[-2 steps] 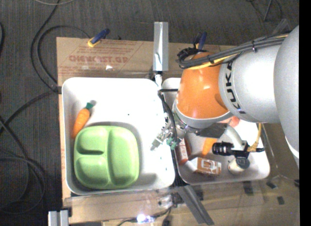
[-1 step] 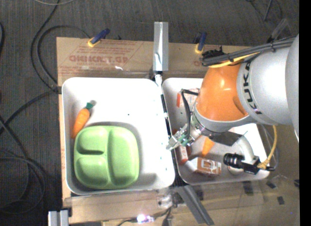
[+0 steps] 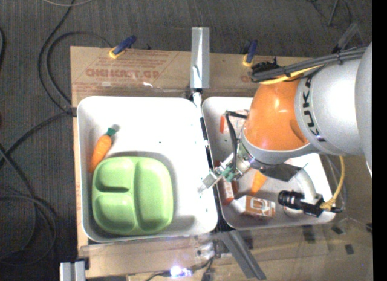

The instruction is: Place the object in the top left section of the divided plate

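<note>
The green divided plate point(image 3: 133, 194) lies in the front part of the left bin point(image 3: 151, 107), with nothing in its sections. An orange toy carrot point(image 3: 101, 148) with a green top rests just beyond the plate's upper left corner, against the bin's left wall. My gripper point(image 3: 221, 175) hangs low over the left edge of the right bin point(image 3: 213, 112), close to the wall between the two bins. A small brown object point(image 3: 227, 191) lies directly below and touching the gripper's tip; whether it is held is unclear.
In the right bin a brown and white carton point(image 3: 259, 206) lies at the front, an orange piece point(image 3: 259, 181) sits beside the wrist, and a small red item point(image 3: 222, 124) lies at the back left. The arm's orange band point(image 3: 275, 119) covers much of that bin.
</note>
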Tool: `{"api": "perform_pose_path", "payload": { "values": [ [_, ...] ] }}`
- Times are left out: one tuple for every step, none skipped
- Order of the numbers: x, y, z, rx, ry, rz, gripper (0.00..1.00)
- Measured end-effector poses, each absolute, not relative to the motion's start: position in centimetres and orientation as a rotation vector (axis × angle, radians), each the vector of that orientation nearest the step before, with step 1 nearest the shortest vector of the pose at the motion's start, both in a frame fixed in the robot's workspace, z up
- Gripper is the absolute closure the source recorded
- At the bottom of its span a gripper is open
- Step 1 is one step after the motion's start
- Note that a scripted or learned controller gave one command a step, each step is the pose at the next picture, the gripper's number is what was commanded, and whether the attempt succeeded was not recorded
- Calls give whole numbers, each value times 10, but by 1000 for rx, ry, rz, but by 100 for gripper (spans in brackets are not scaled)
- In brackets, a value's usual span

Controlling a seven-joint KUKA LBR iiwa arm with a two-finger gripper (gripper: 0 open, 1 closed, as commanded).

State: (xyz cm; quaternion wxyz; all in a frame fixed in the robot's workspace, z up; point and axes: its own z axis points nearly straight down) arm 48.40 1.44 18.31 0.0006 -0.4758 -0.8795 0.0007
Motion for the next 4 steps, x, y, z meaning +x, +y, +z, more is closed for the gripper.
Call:
{"api": "perform_pose_path", "payload": {
  "values": [
    [485,15,192,-1493,-2762,2,100],
    [485,15,192,-1493,-2762,3,0],
    [484,1,183,-1271,-2872,4,0],
    [485,2,192,-1270,-2872,2,100]
  ]
}}
